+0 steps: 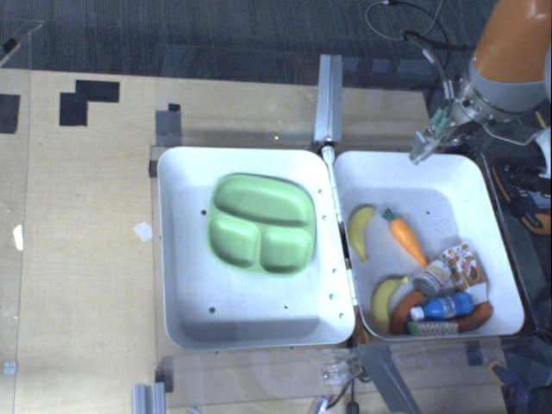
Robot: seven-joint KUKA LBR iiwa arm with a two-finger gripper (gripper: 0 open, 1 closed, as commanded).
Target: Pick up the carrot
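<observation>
- Carrot [406, 239] lying loose near the middle of the right bin [470, 179], green top toward the bin's far edge, beside a banana [358, 231].
- Gripper [429, 148] over the bin's far rim, well apart from the carrot.
- Impossible to tell how the jaws stand.
- Green tray [261, 222] in the left bin [181, 257].

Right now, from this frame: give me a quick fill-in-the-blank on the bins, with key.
1. The carrot lies in the ____ bin.
2. The green tray has ____ compartments.
3. The pincer is above the right bin's ____ rim.
4. The fruit nearest the divider, left of the carrot, is a ____.

Missing words: right; three; far; banana
</observation>
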